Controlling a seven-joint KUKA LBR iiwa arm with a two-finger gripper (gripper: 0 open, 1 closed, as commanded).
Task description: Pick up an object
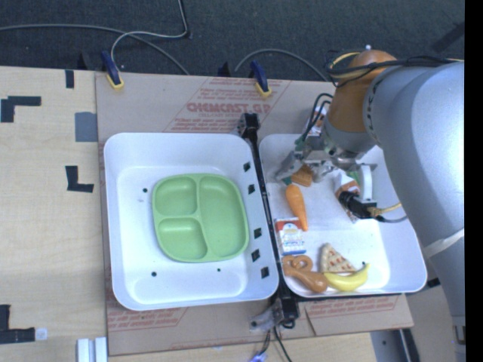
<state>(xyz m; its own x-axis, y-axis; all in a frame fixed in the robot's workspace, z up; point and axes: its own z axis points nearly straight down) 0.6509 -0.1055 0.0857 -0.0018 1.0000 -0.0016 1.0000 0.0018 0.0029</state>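
My gripper [305, 169] is low in the right bin [392, 240], near its far left part, and stands open. A small brown piece [303, 177] lies on the bin floor just under it, between the two fingers [286, 171]. An orange carrot [296, 206] lies just in front of that piece. Toward the bin's front are a small red-and-white carton [290, 236], a brown pretzel [303, 272], a pizza slice [333, 260] and a yellow banana [349, 279].
The left bin [124, 225] holds a green divided plate [201, 216]. Black clips line the wall between the two bins [256, 202]. The grey arm [423, 157] covers the right bin's right side.
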